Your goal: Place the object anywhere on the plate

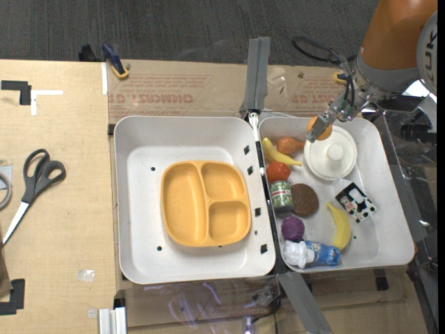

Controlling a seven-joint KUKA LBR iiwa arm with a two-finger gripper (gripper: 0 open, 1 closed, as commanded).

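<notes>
1. I start with the surroundings: a dark carpeted floor lies behind a light wooden desk (55, 186), a pair of scissors (31, 183) rests on the desk's left part, and a sheet of cardboard (181, 89) lies under the two white bins.
2. The left bin (132, 256) carries the yellow three-compartment plate (206, 203), and I see nothing lying in any of its sections.
3. The right bin (389, 249) holds the clutter: a white lidded dish (331, 154), a banana (340, 226), a small black-and-white box (355, 202), a brown round cookie-like thing (304, 199), a green can (281, 194), a purple ball-like item (293, 227), a blue-and-white packet (311, 254), a red tomato-like fruit (278, 172) and a peach-coloured piece (290, 145).
4. The hand (332, 117) hangs over the upper part of the right bin, just beside the white dish, and a small orange object (319, 128) sits at its tips. It looks pinched between the fingers, though the view is small and I word that as my reading.
5. My judgement of progress: the pick appears made, but the object is well apart from the plate. The carry leftward across the divider between the bins, the lowering and the release all remain.
</notes>
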